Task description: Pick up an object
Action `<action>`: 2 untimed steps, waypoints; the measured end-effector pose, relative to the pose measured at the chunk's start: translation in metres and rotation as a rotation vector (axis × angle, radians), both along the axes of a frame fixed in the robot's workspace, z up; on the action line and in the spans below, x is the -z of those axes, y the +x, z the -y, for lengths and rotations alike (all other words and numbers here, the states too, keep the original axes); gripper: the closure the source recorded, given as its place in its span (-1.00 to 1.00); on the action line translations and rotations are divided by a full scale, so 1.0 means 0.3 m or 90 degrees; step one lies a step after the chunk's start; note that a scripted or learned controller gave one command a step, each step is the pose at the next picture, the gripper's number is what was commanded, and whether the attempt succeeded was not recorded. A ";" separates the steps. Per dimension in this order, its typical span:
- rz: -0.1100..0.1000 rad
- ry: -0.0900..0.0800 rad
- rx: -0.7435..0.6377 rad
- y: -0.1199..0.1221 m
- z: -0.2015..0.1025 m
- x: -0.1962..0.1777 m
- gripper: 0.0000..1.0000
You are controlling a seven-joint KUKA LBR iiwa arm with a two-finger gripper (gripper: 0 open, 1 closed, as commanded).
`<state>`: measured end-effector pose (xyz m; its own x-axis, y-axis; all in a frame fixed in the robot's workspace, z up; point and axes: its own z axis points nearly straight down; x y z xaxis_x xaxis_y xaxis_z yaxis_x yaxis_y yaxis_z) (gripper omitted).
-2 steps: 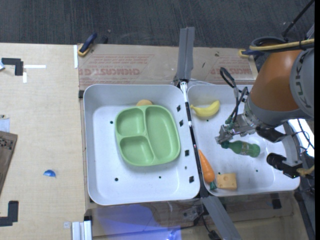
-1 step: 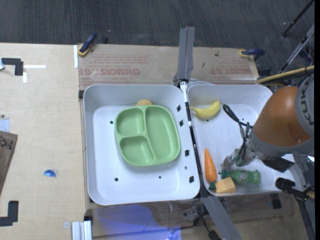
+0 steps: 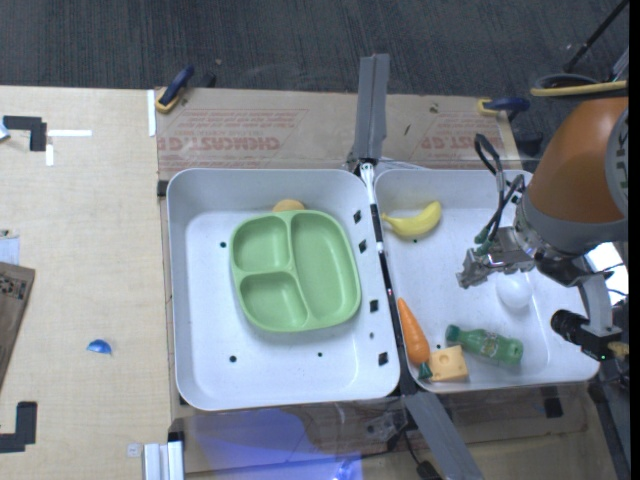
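In the right bin (image 3: 455,203) lie a yellow banana (image 3: 412,220) at the back left, an orange carrot (image 3: 412,333) along the left wall, a green bottle (image 3: 487,344) on its side and a yellow cheese wedge (image 3: 449,365) at the front. A small white rounded object (image 3: 515,293) rests near the right side. My gripper (image 3: 485,266) hangs over the middle of the right bin, just left of the white object and above the bottle. Nothing shows held in it.
The left bin (image 3: 200,298) holds a green divided plate (image 3: 296,268), with a small orange-yellow thing (image 3: 289,206) peeking out behind it. A grey divider bar (image 3: 372,108) runs between the bins. The arm's orange band (image 3: 585,163) looms at the right.
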<state>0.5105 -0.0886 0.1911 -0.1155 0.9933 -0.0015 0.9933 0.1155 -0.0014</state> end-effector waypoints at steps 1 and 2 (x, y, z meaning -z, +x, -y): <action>0.000 0.000 0.000 0.000 0.000 0.000 -1.00; 0.000 0.001 -0.031 -0.049 0.147 0.328 -1.00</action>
<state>0.4957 -0.1328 0.0927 -0.1633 0.9866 -0.0003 0.9866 0.1633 -0.0016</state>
